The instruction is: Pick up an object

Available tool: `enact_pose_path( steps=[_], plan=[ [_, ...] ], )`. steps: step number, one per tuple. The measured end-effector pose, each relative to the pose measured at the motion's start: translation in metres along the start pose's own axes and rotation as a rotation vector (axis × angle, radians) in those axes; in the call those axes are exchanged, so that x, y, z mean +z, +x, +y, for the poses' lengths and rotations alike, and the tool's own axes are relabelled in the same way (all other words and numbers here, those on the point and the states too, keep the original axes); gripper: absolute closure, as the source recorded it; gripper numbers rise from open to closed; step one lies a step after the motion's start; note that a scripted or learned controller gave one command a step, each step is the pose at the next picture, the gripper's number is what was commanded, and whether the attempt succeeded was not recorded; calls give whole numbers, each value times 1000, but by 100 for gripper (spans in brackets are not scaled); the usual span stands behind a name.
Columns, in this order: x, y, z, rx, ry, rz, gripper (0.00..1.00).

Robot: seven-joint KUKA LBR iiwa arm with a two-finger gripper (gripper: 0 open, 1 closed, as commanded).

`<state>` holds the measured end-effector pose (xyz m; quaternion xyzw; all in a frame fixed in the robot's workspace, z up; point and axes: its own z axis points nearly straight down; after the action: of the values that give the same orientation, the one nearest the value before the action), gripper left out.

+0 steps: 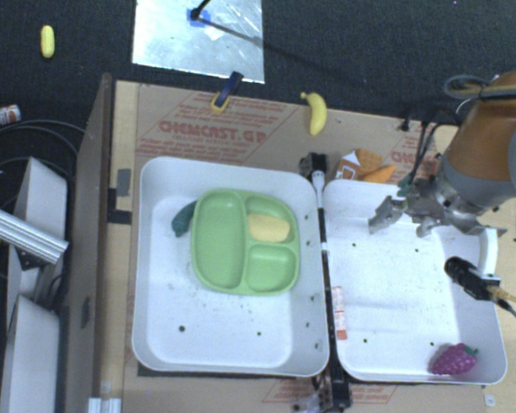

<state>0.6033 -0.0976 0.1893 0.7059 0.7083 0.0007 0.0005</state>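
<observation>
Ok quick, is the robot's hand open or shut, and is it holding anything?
Hand: open, holding nothing, hovering above the right bin.

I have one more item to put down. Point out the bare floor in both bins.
Right bin: bare across its middle, between the gripper above and the purple grapes in the near right corner. Left bin: crowded by the green tray; the strip in front of it is free.
</observation>
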Motion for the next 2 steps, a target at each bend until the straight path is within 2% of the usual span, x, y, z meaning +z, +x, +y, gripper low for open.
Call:
enact_pose_path(
  steps=[1, 2],
  plan=[
    [48, -54, -15, 6, 3, -1, 0],
    [3, -87, -10, 4, -4, -3, 0]
  ],
)
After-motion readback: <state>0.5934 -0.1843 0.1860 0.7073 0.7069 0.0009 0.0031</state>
